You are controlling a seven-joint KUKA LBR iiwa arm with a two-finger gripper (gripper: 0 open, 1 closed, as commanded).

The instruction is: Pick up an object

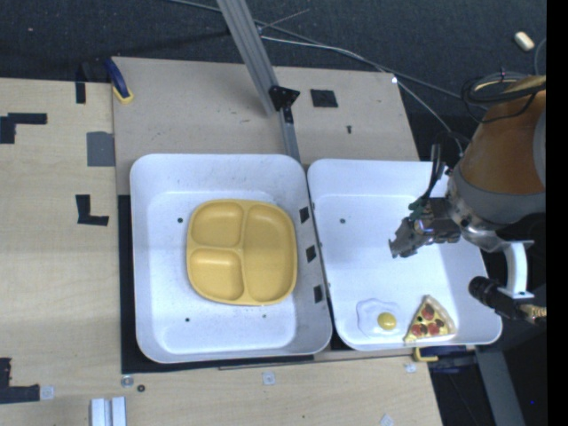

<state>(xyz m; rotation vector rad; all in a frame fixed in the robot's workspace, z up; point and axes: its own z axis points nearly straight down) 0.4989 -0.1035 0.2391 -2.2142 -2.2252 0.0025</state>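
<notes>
A toy fried egg lies near the front edge of the right bin. Beside it, at the front right corner, lies a toy pizza slice. My gripper hangs over the right half of that bin, above and behind the two toys, apart from both. Nothing shows between its dark fingers, and the view is too small to tell how they stand.
The left bin holds a yellow divided plate in its middle. A metal post slants down to the gap between the bins. Cables run across the bench behind the right bin. The arm's orange band fills the right side.
</notes>
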